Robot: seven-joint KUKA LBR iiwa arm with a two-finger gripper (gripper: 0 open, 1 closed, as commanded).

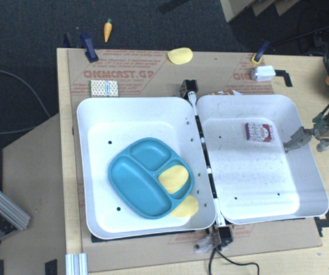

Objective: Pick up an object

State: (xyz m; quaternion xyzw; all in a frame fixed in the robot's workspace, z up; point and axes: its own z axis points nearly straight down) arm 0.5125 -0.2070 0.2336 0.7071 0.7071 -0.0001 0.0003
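Currently one blue plate, two yellow pieces left bin; one red packet right bin; end effector state unclear.

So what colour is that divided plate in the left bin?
Blue; the divided plate shows clearly in the camera view.

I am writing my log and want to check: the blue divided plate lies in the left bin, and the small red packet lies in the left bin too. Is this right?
Not quite. The camera view shows the blue divided plate in the left bin, but the small red packet lies in the right bin.
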